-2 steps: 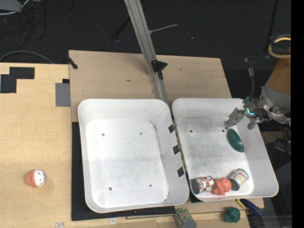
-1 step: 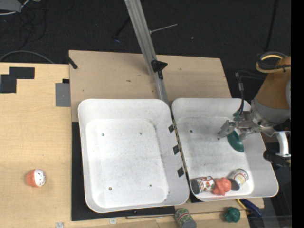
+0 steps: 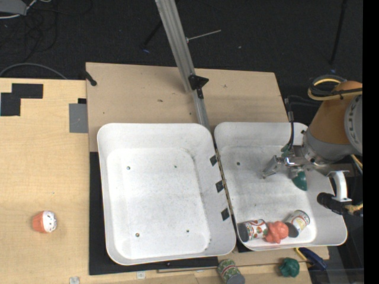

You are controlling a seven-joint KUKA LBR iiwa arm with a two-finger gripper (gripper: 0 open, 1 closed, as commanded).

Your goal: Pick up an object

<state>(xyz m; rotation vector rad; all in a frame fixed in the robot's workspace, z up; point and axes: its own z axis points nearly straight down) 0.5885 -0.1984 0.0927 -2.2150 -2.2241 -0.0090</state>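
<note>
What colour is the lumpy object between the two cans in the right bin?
Orange-red, seen clearly in the camera view.

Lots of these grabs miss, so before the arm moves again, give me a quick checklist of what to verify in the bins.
1. Targets present: ok, two cans and a red toy lie at the right bin's near edge.
2. Gripper over the right bin: ok.
3. Gripper above a target: not ok, it is short of the cluster.
4. Object between fingers: not ok, none seen.
5. Teal object by the wrist, loose or attached: cannot tell.
</note>
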